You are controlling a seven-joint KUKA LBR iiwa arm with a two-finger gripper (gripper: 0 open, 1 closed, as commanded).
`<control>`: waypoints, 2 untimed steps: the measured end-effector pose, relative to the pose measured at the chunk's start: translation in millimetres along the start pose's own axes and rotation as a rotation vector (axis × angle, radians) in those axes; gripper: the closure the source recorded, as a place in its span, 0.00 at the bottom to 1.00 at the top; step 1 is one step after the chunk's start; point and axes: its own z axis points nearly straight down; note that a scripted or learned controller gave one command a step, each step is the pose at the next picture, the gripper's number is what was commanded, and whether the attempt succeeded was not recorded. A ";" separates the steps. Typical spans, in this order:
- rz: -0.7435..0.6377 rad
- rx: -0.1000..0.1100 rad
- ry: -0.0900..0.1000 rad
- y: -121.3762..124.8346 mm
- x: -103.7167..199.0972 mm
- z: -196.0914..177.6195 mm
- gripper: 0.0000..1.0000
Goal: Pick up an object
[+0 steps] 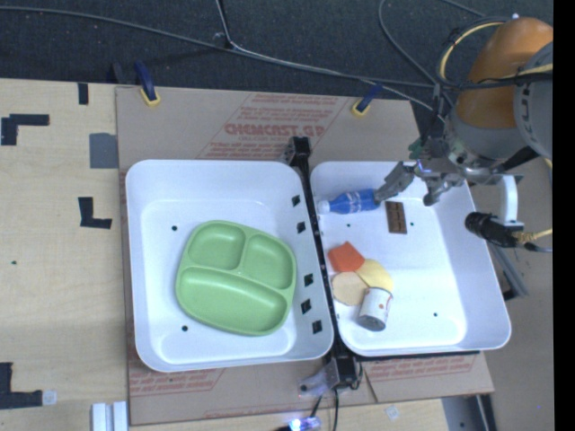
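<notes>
While the grey arm (512,79) reached in from the right, its gripper (415,185) hung over the far edge of the right bin (467,268) with its two fingers spread apart and nothing between them. Just beside the near finger lay a blue bottle (350,203), on its side by the bin's far left corner, and a small brown block (394,216) lay just right of it. Nearer the bin's left wall sat an orange piece (346,258), touching a pale round disc (348,287) and a yellow piece (376,276). A small white can (375,309) lay tilted against them, toward the near edge. Beyond the divider, the left bin (153,241) held a green sectioned plate (236,277), well apart from the gripper.
</notes>
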 end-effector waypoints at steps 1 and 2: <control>-0.003 -0.013 -0.002 2.7 0.3 -7.8 0.00; -0.002 -0.008 -0.002 -7.6 0.4 43.7 0.00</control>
